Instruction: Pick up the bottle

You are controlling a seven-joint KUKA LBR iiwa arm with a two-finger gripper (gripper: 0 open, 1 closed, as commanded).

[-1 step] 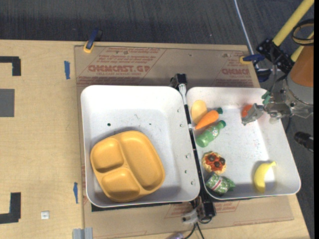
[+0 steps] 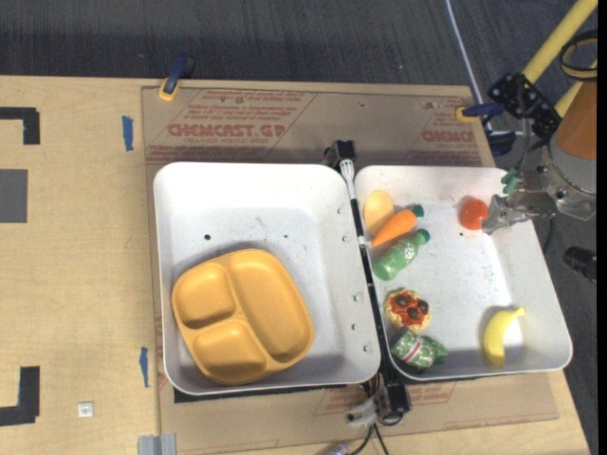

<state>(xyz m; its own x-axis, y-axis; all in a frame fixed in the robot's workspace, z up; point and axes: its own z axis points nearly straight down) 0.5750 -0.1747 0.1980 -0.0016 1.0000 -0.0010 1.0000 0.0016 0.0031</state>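
The green bottle (image 2: 399, 255) lies on its side in the right bin (image 2: 493, 282), near that bin's left wall. Its neck points up and to the right, just under an orange carrot (image 2: 393, 227). My gripper (image 2: 500, 214) hangs over the upper right part of the same bin, right beside a red tomato (image 2: 473, 212). It is well to the right of the bottle and apart from it. Nothing shows in the gripper's grasp.
In the right bin there are also a pale yellow fruit (image 2: 377, 207), a small pizza toy (image 2: 408, 308), a green and white item (image 2: 416, 350) and a yellow banana (image 2: 501, 335). The left bin (image 2: 190, 207) holds an orange divided plate (image 2: 242, 314). A ridge (image 2: 360, 254) separates the bins.
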